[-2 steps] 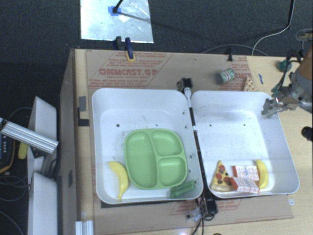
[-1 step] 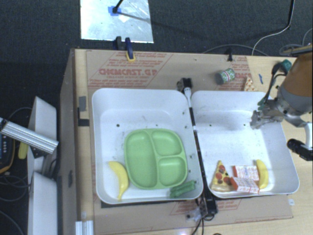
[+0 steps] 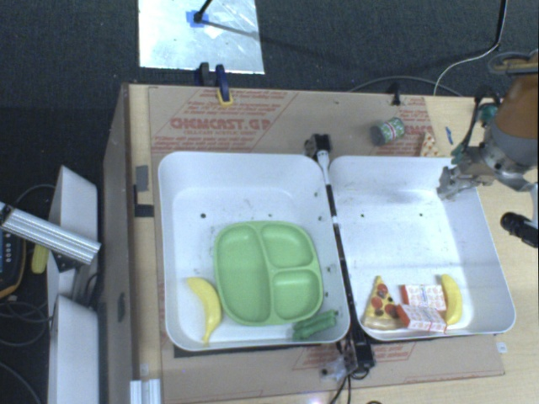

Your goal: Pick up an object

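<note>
Gripper sits at right bin's far right corner, grip state indiscernible; banana lies lengthwise along the near right edge.

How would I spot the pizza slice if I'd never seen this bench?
Start with the right white bin, the one nearer the arm. Along its near edge lie three items in a row. The pizza slice is the leftmost: a yellow triangle with red dots, beside the red-and-white box, with a banana farthest right.

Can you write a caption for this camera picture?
Gripper hovers over the right bin; bananas, pizza wait.
</note>
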Robot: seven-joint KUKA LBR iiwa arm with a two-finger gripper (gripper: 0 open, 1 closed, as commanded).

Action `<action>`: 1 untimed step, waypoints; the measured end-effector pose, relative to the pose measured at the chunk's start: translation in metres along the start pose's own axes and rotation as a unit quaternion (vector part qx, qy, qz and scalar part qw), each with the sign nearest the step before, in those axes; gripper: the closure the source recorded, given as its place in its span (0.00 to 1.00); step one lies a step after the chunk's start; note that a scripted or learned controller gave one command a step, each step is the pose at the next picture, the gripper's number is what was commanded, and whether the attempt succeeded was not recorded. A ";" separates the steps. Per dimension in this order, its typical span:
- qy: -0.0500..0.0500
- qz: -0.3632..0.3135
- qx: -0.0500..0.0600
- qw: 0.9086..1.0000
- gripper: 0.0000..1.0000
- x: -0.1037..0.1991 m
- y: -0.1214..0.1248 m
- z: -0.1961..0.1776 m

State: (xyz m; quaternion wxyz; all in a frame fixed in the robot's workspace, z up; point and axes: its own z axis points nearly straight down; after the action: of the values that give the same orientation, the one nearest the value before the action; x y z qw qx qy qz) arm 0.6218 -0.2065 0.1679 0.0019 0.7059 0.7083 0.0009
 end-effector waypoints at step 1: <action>0.000 0.000 0.000 1.000 1.00 0.003 0.008 -0.003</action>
State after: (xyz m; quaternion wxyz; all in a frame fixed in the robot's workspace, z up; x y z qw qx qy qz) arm 0.6295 -0.2036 0.1713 0.0018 0.7056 0.7086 0.0010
